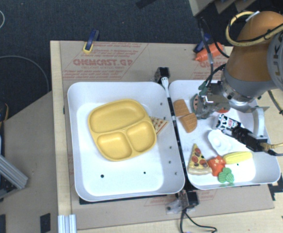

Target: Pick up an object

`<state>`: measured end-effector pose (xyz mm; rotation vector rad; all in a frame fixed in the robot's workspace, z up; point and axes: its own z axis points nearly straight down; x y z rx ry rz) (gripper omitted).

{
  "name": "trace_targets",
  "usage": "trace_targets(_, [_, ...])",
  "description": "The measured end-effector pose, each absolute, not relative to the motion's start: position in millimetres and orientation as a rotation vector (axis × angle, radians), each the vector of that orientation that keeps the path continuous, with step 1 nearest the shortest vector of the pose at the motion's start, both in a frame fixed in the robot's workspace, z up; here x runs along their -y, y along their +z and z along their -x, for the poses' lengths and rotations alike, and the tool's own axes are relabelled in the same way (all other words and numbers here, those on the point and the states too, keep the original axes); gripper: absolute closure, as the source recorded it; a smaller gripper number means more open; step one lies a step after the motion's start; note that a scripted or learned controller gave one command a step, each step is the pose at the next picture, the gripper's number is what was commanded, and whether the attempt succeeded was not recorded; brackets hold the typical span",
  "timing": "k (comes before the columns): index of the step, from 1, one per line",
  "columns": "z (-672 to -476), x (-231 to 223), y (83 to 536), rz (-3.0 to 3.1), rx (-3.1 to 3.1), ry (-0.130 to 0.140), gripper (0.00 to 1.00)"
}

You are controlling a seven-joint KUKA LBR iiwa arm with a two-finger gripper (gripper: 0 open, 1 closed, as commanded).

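Observation:
My gripper (202, 107) hangs low over the upper left part of the right bin (267, 171), just right of a brown bread-like piece (185, 116). Toward the front of that bin lie a pizza slice (197, 159), a red toy (217, 163), a green toy (225, 177), a yellow corn cob (237, 157) and a white piece (221, 141). The left bin (83, 169) holds a yellow divided plate (121, 129), with a small waffle-patterned piece (159, 124) at its right edge.
The grey arm with its orange band (258, 42) reaches in from the upper right over the right bin. A raised divider (174, 130) separates the two bins. Clamps sit on the cardboard at the back (89, 41) and at the front (182, 201).

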<state>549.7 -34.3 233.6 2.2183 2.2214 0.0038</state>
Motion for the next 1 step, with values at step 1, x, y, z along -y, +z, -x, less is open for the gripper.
trace_targets(1, [-548.0,28.8,225.9,-2.222,-2.223,-0.002,1.00])
